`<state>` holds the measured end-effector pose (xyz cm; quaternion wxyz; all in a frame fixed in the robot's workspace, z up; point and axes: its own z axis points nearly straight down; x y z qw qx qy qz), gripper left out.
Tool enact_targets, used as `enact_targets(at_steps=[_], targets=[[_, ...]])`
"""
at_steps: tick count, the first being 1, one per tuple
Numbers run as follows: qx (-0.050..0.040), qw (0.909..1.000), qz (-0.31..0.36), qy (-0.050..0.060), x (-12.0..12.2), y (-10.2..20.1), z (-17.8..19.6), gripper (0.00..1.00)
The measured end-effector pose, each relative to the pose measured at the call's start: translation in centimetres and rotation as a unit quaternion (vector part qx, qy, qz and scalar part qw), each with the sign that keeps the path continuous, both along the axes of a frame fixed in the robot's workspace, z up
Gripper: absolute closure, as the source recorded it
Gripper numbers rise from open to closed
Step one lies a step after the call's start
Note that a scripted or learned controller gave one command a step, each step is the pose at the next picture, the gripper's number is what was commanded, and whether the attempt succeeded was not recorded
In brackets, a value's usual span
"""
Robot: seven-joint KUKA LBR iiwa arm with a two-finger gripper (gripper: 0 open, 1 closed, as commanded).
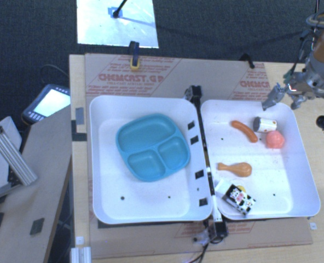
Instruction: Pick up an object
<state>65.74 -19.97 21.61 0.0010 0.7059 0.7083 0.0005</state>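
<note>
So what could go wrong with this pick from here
The pincer hangs open above the right bin's far rim, holding nothing. The white cylinder, pink ball and orange sausage are crowded together, so a descent there might knock one aside. The ball and cylinder could also roll away.

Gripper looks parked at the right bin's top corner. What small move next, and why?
Probably bring the gripper down and slightly left, over the white cylinder. Its fingers look spread and hold nothing, it hangs just above the right bin's top edge, and the cylinder is the nearest item, beside the pink ball.
</note>
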Motion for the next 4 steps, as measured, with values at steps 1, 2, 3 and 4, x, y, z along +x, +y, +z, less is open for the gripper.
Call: enact_targets(at_steps=[1,2,3,4], targets=[[0.0005,1.0000,-0.001,0.002,-0.8,-0.2,-5.9,0.00],[-0.0029,1.0000,0.000,-0.007,-0.4,0.0,-9.8,0.00],[-0.0032,0.9999,0.000,-0.010,-0.1,0.0,-10.5,0.00],[-0.0045,0.9999,0.002,-0.014,0.1,0.0,-9.1,1.00]])
